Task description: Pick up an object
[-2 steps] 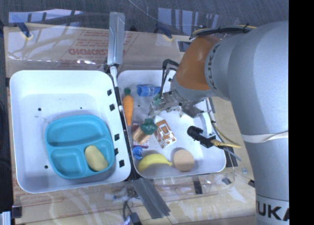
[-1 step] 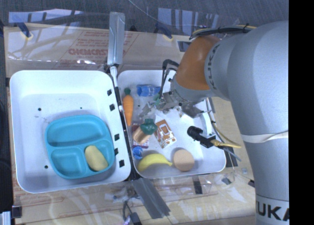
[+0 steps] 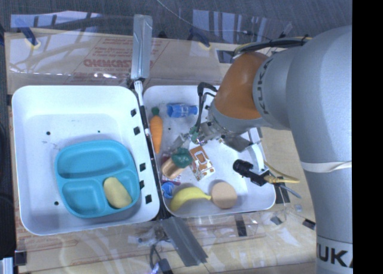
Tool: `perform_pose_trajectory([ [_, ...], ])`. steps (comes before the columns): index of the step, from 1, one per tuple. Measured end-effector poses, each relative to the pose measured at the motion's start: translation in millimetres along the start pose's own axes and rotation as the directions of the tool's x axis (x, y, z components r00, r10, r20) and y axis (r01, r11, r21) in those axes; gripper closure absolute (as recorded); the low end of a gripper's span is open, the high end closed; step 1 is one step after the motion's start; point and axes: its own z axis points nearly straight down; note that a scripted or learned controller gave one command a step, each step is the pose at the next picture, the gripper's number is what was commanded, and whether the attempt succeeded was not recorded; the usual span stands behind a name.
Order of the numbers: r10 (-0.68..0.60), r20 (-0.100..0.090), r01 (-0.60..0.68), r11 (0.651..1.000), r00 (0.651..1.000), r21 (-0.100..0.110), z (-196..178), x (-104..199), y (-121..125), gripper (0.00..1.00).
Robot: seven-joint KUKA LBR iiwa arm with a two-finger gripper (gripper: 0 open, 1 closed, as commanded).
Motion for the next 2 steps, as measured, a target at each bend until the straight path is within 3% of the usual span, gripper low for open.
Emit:
perform_pose_trajectory([
  [1, -0.154, -0.004, 0.154, 0.988, 0.988, 0.007, 3.2, 4.5, -31.3, 0.0],
  [2, -0.158, -0.003, 0.158, 0.987, 0.988, 0.006, -7.2, 4.0, -30.3, 1.0],
])
